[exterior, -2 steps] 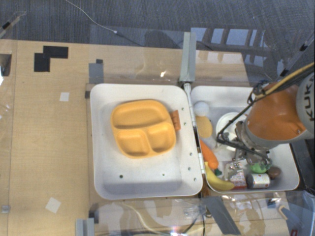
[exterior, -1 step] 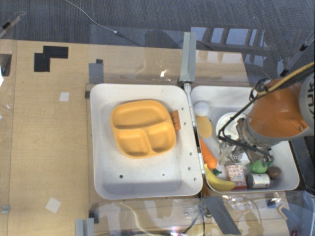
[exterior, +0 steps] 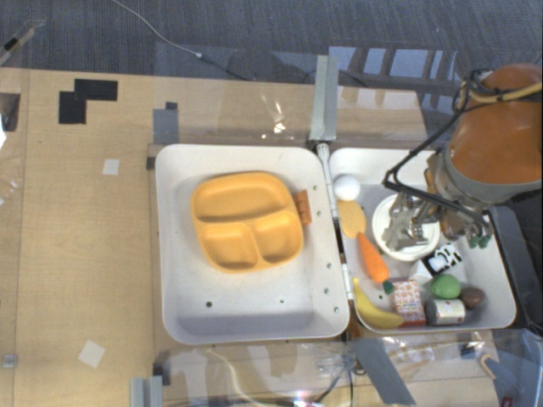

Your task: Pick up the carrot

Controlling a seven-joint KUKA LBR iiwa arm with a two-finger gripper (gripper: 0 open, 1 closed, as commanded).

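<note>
Orange-banded arm sits highest and nearest the lens, coming in from the right over the right bin. We place the hand below it, above a white cup in that bin. Its metal fingers are bunched in a blur; we cannot tell how far open they are, and we see nothing between them.

Carrot lies just left of the hand, on the bin floor, running near to far, apart from the fingers. Beyond its far end a pale oval piece and a white ball. Near its close end a banana and a small printed box. Further right, a green ball and a dark round thing.

Left bin holds a yellow divided tray.

Step, as we judge it: approach, grasp not made. Next move calls for shifting left over the carrot, setting the fingers across its narrow width, and descending without catching the cup or banana.
</note>
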